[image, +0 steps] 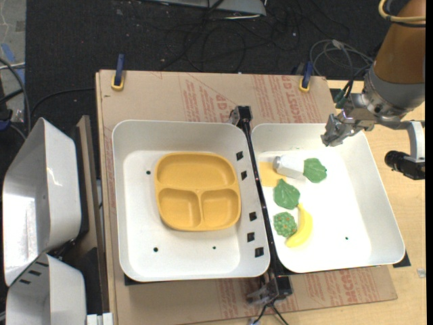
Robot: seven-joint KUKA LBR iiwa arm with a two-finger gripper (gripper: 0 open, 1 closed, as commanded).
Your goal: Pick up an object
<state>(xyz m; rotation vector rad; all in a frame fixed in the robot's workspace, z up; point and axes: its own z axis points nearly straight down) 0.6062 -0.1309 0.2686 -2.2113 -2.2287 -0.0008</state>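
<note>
In the right bin [358, 202] lie several toy foods near its left side. A white tube [289, 168] lies beside a round green piece [314, 170]. A green leafy piece [286, 195], a broccoli [285, 223] and a yellow banana [302, 227] lie in front of them. A flat yellow piece [268, 175] rests against the bin's left wall. My gripper [333, 137] hangs over the bin's back part, up and to the right of the round green piece and apart from all the foods. Nothing shows in its grasp.
The left bin [132, 181] holds a yellow three-part plate [198, 190]. A black divider strip [252, 181] runs between the bins. White containers [37, 195] stand off the bench at the left. Cables lie behind the bench.
</note>
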